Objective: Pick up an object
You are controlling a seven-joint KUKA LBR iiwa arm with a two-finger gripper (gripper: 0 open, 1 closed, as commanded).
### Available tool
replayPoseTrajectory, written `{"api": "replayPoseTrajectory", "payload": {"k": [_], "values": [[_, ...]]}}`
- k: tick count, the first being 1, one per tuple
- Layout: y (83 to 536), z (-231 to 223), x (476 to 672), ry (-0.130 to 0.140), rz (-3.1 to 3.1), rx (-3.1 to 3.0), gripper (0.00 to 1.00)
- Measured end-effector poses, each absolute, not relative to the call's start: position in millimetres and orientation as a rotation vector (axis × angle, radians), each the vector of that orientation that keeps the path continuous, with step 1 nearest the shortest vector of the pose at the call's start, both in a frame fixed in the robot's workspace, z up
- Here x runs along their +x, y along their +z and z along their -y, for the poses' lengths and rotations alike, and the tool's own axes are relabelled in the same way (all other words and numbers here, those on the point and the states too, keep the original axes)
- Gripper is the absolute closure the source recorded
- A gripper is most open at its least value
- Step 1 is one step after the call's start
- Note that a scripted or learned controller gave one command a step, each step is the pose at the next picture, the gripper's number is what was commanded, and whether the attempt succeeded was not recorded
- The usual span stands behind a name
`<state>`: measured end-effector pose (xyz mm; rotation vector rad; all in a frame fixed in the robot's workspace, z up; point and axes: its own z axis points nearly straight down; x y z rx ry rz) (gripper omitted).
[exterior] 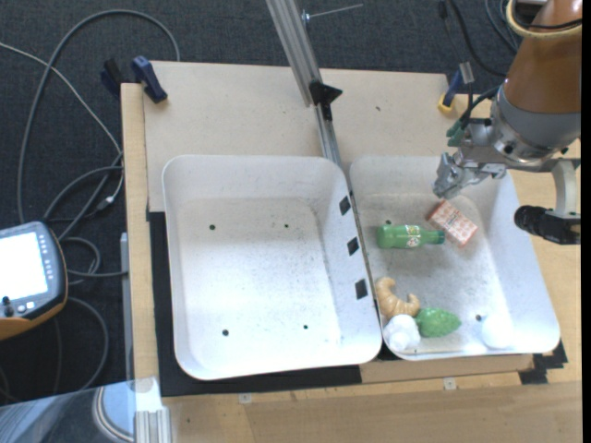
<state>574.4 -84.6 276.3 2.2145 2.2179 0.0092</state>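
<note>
Approach step: gripper (449, 181) hangs over the right bin (526, 289), near its far edge, just beside a red-and-white packet (453, 222). Jaws look empty; how far open, cannot tell, too small. Green bottle (410, 237) lies mid-bin; tan toy (395, 297), white cap (402, 332) and green lump (438, 321) sit at the near edge. Left bin (185, 247) has no items. Next: probably descend on the packet and close.

Fixed overhead camera slants down on both bins (185, 178).
</note>
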Motion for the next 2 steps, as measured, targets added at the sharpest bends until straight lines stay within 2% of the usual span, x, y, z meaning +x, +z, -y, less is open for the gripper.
{"api": "replayPoseTrajectory", "payload": {"k": [1,2], "values": [[274.9,26.2,578.3,0.005,-2.229,2.214,1.0],[257.2,-19.8,590.7,0.0,-2.23,2.218,1.0]]}}
